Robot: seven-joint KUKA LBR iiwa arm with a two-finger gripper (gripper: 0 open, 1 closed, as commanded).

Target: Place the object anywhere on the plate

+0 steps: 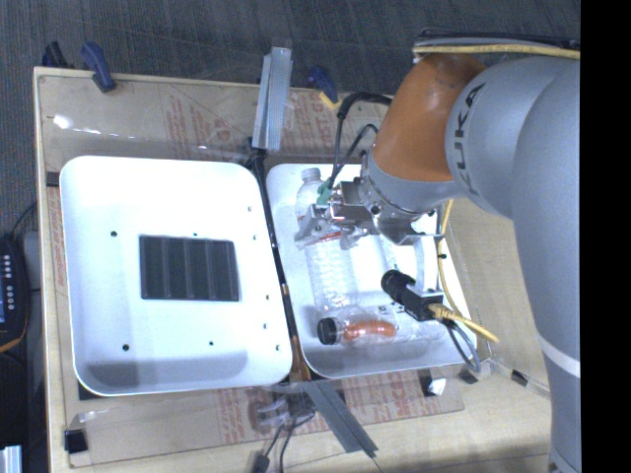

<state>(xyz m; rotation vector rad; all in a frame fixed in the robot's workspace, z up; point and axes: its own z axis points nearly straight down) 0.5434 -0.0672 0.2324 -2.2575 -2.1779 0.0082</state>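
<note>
The arm (pixel 493 136) reached in from the right and hung over the right bin (pixel 296 348), its gripper (pixel 340 215) low over the upper half of that bin. Whether the gripper was spread or pressed together could not be told, since the wrist and cabling covered it from above.

Two things lay in the right bin. A clear plastic bottle (pixel 330 269) lay lengthwise, its cap end toward the far rim and its body running down under the gripper (the likelier target, judging by where the gripper hung). Nearer the front rim lay a smaller clear bottle (pixel 360 331) on its side, with a dark cap and something orange inside.

The left bin (pixel 99 215) held a dark ribbed rectangle (pixel 189 268) at its middle, which I took to be the plate, though it was hard to be sure. It sat well apart from both bottles, across the divider between the bins.

The clear bottle looked empty, so probably light, thin-walled and easily crushed, with a smooth skin that would slip and a round body that would roll. A hold across the body near the middle, squeezing across the width, seemed safest; the neck would be stiffer but was a smaller mark.
</note>
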